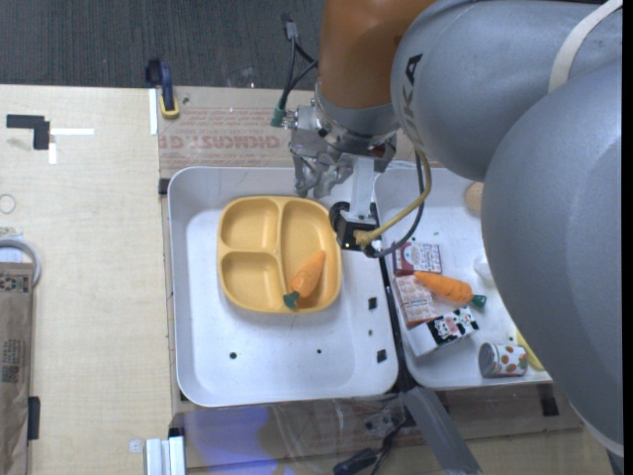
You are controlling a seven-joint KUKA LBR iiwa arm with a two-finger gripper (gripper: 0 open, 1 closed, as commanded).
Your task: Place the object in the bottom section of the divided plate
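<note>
Lying slantwise in the yellow plate's [259, 228] long right section, the orange carrot [307, 275] points its green stem down-left, while the pincer [318, 178] hovers above the plate's top rim, its state impossible to tell.

Pale wood bench under two white bins, dark floor beyond.

The light wooden benchtop [84, 265] fills the left, marked with a black L-shaped mark [30, 127] and white tape strip [71, 133]. A brown cardboard sheet [232, 139] with red lettering lies just behind the left bin [277, 364]. The right bin [445, 369] adjoins it. Dark ribbed flooring [148, 23] spans the top edge.
</note>
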